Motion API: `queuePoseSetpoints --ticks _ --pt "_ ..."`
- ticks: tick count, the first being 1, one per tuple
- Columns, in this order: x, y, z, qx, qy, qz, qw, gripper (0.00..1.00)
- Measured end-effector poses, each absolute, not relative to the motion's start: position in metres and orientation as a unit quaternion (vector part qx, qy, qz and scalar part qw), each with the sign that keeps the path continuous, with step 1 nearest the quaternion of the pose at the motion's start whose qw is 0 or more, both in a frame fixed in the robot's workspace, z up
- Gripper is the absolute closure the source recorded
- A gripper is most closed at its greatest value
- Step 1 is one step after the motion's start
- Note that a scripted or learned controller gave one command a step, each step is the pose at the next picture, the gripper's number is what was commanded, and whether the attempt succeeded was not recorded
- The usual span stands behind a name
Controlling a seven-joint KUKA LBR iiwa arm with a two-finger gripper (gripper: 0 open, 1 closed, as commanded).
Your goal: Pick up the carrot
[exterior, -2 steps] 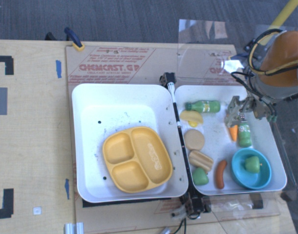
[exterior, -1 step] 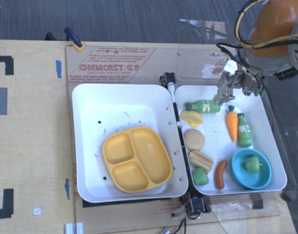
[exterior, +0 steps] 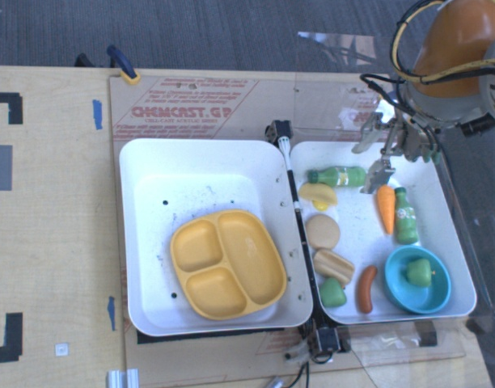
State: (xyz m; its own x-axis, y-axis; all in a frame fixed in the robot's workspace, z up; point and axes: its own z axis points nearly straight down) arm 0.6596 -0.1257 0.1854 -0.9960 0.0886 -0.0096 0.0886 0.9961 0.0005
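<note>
Two shallow white bins sit side by side on a tan bench. The left bin (exterior: pixel 142 184) holds a yellow divided plate (exterior: pixel 227 263) with three compartments, lying toward the bin's near side. The right bin (exterior: pixel 454 217) holds the smaller objects.

The carrot (exterior: pixel 385 207) lies in the far part of the right bin, right of centre, its long axis running roughly near to far and its narrow tip pointing toward the near side. A green bottle with a white label (exterior: pixel 405 217) lies just beside it on the right, parallel to it. A second green bottle (exterior: pixel 338 176) lies crosswise to the left of the carrot's far end.

Along the left side of the right bin, from far to near, are a yellow piece (exterior: pixel 317 193), a round tan piece (exterior: pixel 322 232), a tan bun-like piece (exterior: pixel 334 263) and a green piece (exterior: pixel 332 293). A red sausage-shaped piece (exterior: pixel 365 288) lies near the bin's near edge. A blue bowl (exterior: pixel 399 285) in the near right corner contains a green apple-like piece (exterior: pixel 419 273).

The arm enters from the upper right, its orange band (exterior: pixel 456 31) visible above the wrist. The gripper (exterior: pixel 382 168) hangs over the far side of the right bin, with its tip just above the carrot's far end. Whether it is released or clenched cannot be told; nothing is seen grasped in it.
</note>
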Motion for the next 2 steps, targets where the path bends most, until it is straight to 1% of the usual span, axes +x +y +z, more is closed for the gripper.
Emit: queuePoseSetpoints --ticks 1,2 --pt "0.659 -0.170 0.098 -0.028 1.000 -0.0005 0.006 0.00" --pt "0.660 -0.169 0.109 -0.028 1.000 -0.0014 0.008 1.00"
